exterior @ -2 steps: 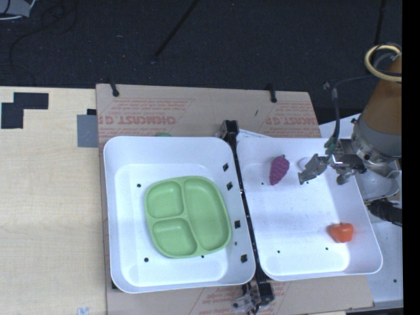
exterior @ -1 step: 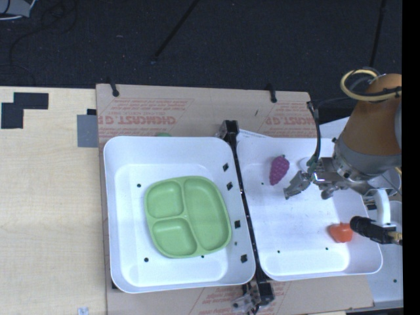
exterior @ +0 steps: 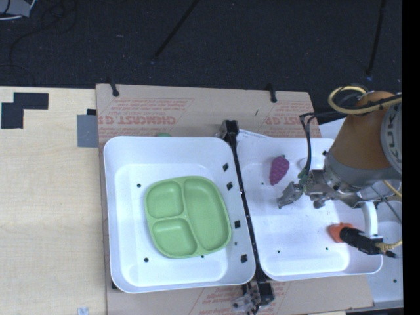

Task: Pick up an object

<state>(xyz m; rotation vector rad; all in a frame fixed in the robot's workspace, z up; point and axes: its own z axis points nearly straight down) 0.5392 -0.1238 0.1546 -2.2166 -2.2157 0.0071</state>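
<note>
Purple grape bunch lies in right bin, upper left part, near divider. Jaws of gripper hang just below and right of it, apart from it; cannot tell how wide they stand. Green three-compartment plate sits in left bin. Orange object near right bin's right edge.

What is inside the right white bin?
The right bin holds purple grapes and an orange thing near the arm. The gripper hangs below the grapes. The arm covers the bin's right part.

Green plate (purple grapes)
</note>
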